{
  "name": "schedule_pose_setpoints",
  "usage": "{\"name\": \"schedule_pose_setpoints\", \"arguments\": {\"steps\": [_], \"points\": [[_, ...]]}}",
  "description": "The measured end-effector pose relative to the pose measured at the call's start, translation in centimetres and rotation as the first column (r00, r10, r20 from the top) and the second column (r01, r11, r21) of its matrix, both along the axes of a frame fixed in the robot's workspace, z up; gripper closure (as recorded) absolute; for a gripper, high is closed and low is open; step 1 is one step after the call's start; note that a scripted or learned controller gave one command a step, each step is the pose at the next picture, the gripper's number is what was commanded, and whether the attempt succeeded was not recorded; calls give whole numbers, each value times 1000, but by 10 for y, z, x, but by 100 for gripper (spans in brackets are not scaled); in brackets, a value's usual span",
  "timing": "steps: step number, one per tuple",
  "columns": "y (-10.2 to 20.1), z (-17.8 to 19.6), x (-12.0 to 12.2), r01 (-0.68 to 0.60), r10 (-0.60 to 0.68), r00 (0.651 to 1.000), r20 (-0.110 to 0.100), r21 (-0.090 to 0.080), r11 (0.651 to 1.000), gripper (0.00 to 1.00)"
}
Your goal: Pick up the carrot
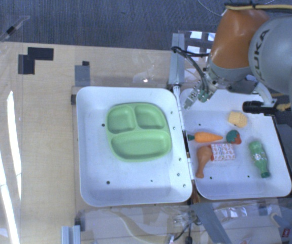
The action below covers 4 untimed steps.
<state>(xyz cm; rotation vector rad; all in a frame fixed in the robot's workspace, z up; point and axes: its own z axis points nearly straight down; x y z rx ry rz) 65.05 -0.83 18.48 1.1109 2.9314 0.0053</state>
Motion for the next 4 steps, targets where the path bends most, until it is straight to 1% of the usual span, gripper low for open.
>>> {"name": "schedule_pose_setpoints", "arguments": {"steps": [1, 2, 3, 4], "points": [[69, -2, -21, 467, -467, 884, -7, 0, 884, 100], [50, 21, -31, 159, -159, 987, -2, 0, 987, 100], [69, -2, -64, -160, 160, 987, -5, 0, 987, 100], [17, 28, -90, -587, 587, 810, -1, -3, 810, 100]]}}
